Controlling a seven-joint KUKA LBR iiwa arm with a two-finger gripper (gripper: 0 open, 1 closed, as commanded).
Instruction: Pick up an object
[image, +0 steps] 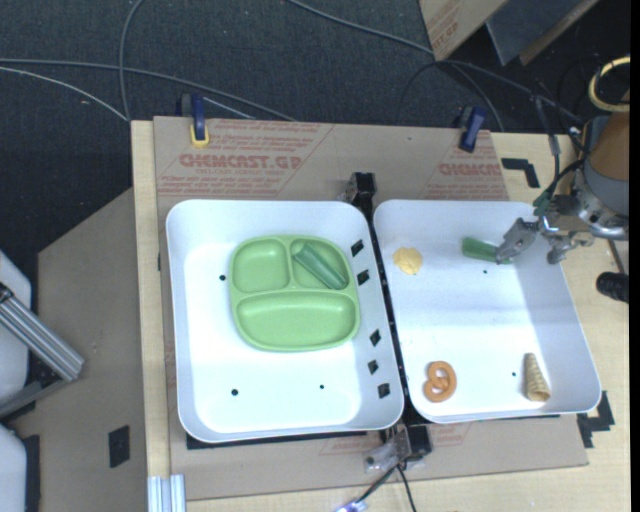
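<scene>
In the right bin (560, 300), near its far edge, a green stick-shaped object (480, 249) lies flat with its long axis running roughly left to right, its right end tilted slightly toward the near side and touching the pincer (522, 240). The pincer's fingers (515, 243) sit at that end of the stick, but whether they have closed on it I cannot tell. Elsewhere in this bin lie a yellow lump (407, 262), a pretzel (439, 381) and a cone (536, 377), while the left bin (200, 330) holds a green divided plate (293, 295) with a green pod (319, 263) in its far right compartment.
</scene>
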